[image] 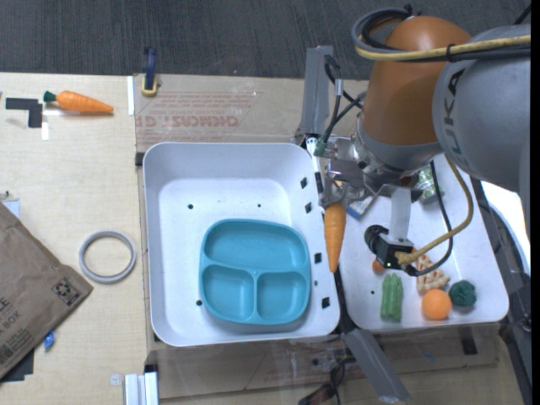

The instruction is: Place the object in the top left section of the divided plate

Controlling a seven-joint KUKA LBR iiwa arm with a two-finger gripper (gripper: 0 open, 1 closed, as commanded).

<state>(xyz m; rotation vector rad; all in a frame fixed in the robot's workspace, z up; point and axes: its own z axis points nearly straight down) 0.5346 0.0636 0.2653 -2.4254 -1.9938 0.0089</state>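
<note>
While the grey arm (472,99) with its orange band reaches in over the right bin (489,298), the gripper (337,194) sits at that bin's far left corner, close against the wall it shares with the left bin (169,226). Whether it is clenched or released cannot be told, since the wrist and its cabling cover it.

On the left bin's floor, toward the near edge, lies a blue divided plate (255,270) with one wide section on the far side and two smaller ones nearer.

An orange carrot (334,236) hangs lengthwise just below the gripper, its thick end up against it and its tip pointing toward the near edge, along the shared wall of the two bins. It is beside the plate, apart from it.

Near the right bin's near edge lie a green vegetable (391,297), an orange ball (436,304), a dark green round object (462,293) and a pale patterned piece (424,268), close together.

On the bench, left of the bins, a brown cardboard box (29,298) lies at the near left corner, a grey ring (107,254) sits just beside the left bin, and a second carrot (78,102) lies near the far left corner.
</note>
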